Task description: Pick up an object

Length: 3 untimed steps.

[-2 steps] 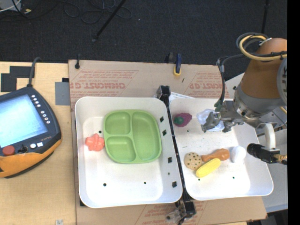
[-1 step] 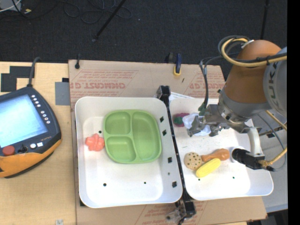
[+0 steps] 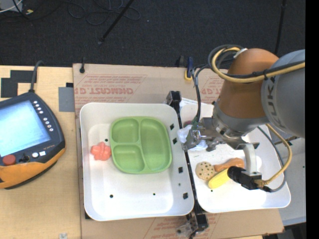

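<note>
the arm is hovering its pincer (image 3: 198,137) (grip state: cannot tell) over the right bin (image 3: 279,195), nearing the cookie (image 3: 203,170); descent likely comes next.

Glossy green plastic tray (image 3: 140,145), smooth white plastic bins (image 3: 130,203) (matt-ish), cardboard underlay (image 3: 114,86), glossy orange wrist band (image 3: 246,86)

A single fixed camera looked down at a slant from above the table (image 3: 50,203), near enough that the left bin (image 3: 130,203) and right bin (image 3: 249,200) filled the middle of the view, with the arm (image 3: 259,93) entering from the right and dark floor beyond.
</note>
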Motion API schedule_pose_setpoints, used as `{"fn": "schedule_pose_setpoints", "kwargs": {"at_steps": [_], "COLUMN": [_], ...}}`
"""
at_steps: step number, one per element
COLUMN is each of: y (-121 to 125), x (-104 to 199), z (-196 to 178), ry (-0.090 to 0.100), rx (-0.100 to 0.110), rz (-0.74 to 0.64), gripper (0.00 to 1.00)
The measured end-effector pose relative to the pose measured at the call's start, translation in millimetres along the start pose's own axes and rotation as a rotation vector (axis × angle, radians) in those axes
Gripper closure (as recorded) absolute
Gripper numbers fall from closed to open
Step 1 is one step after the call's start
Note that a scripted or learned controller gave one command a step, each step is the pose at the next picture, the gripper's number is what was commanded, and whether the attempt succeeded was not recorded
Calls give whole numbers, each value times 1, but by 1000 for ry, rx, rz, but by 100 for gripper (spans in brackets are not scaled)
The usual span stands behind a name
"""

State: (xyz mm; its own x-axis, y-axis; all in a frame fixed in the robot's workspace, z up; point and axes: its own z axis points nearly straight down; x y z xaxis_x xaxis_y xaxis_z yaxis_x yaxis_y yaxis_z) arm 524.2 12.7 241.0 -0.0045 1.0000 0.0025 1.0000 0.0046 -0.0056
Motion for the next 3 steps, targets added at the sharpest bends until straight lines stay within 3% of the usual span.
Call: {"fn": "schedule_pose_setpoints", "kwargs": {"at_steps": [1, 2, 3], "y": [-14, -24, -16], "x": [52, 73, 67], "z": [0, 25, 7], "ry": [-1, -2, -3], "rx": [0, 2, -2], "rz": [1, 3, 4], "gripper": [100, 100, 100]}}
